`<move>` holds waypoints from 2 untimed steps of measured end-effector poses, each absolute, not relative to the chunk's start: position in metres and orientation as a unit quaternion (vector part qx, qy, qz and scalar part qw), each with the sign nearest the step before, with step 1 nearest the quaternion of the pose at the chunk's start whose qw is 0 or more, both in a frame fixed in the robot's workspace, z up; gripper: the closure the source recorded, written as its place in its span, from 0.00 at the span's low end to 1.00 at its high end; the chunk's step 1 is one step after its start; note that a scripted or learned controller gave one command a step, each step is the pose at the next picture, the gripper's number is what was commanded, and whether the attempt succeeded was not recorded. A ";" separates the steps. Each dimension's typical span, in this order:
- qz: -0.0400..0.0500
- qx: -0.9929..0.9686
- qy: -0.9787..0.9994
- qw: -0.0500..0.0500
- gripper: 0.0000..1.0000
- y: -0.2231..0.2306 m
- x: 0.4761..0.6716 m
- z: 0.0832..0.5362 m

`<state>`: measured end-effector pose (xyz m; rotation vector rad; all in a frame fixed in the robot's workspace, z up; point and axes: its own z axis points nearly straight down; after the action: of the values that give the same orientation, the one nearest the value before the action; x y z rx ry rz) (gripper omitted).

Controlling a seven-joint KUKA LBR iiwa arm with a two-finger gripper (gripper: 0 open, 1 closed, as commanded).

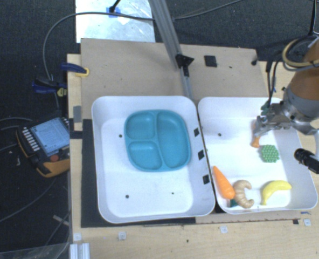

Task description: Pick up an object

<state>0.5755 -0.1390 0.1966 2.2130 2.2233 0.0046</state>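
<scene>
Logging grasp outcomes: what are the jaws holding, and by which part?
Cannot be told. The gripper sits just above a small orange object in the right bin; any hold is hidden.

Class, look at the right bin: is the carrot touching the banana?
Apart. The camera view shows the carrot at the bin's lower left and the banana further right, with a tan curled piece and bare white floor between them.

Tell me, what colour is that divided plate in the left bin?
Light blue; the divided plate shows in the camera view.

bins (148,209): smooth white plastic | plate (158,139): matt blue plastic | bench (132,63): bare brown board
</scene>
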 end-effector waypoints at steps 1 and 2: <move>0.002 0.705 0.709 0.003 1.00 -0.139 0.577 0.240; 0.001 0.704 0.710 0.001 1.00 -0.090 0.587 0.229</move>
<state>0.5866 -0.0902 0.2291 2.2101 2.2312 0.0036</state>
